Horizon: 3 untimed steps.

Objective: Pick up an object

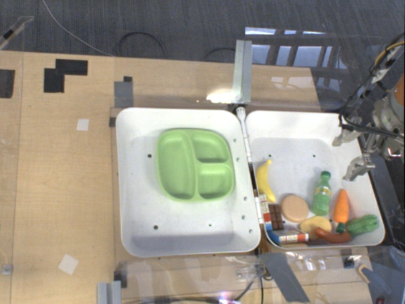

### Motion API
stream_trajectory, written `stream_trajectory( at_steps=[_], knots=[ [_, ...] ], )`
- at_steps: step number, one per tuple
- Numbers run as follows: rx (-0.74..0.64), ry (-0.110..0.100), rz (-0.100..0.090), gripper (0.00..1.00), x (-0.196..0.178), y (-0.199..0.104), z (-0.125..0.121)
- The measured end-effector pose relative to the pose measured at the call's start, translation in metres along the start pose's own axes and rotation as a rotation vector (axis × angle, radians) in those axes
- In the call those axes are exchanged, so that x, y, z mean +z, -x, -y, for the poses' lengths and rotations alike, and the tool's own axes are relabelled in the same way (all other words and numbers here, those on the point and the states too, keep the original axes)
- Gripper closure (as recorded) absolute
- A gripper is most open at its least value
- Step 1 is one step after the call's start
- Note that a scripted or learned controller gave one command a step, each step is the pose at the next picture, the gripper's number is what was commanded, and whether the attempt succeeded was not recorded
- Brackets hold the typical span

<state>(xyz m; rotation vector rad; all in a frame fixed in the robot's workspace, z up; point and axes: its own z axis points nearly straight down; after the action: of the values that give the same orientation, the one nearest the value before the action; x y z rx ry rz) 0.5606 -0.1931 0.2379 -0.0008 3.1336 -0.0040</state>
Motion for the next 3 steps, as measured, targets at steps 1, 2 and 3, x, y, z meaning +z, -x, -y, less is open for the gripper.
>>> stream_trajectory(
  at_steps=[1, 2, 3],
  knots=[
    [0.138, -0.004, 0.023, 0.00, 0.121, 0.003, 0.012],
    [0.140, -0.004, 0.031, 0.00, 0.128, 0.007, 0.013],
    [0.135, -0.001, 0.018, 0.00, 0.143, 0.008, -0.010]
  ],
)
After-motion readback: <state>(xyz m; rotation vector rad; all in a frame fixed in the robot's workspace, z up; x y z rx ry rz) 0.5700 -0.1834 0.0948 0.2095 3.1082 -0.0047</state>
